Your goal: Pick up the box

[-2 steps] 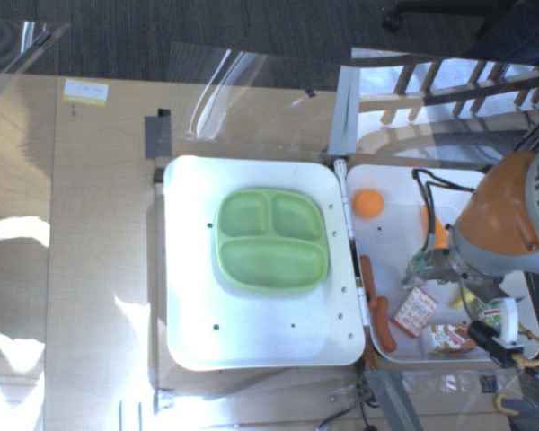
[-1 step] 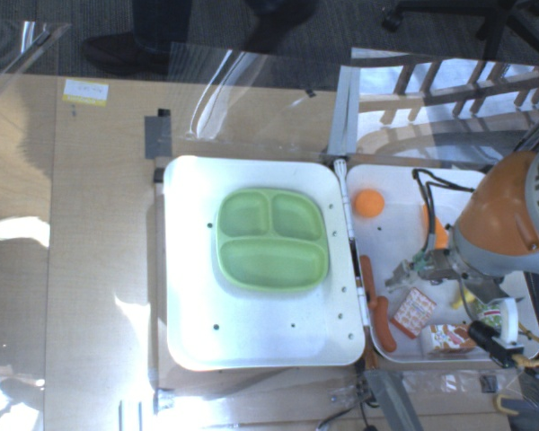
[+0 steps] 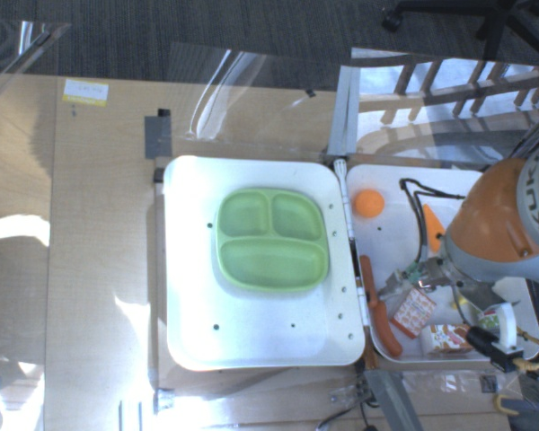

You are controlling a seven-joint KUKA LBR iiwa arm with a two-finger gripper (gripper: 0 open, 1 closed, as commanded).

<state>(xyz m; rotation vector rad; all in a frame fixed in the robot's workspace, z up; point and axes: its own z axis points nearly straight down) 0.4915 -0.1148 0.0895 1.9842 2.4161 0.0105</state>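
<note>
The box (image 3: 413,312) is small, red and white with a printed pattern, and lies tilted in the right bin (image 3: 388,233) near its front. My gripper (image 3: 416,279) hangs just above the box's far edge, at the end of the grey arm with the orange band (image 3: 490,215) that reaches in from the right. The arm hides part of the bin behind it. Whether the gripper touches the box cannot be told from this view.
Around the box lie a red sausage (image 3: 378,311), a red-and-white packet (image 3: 447,338), a green-capped item (image 3: 497,321), an orange ball (image 3: 369,204) and an orange carrot-like piece (image 3: 430,222). The left bin (image 3: 189,268) holds a green divided plate (image 3: 272,241).
</note>
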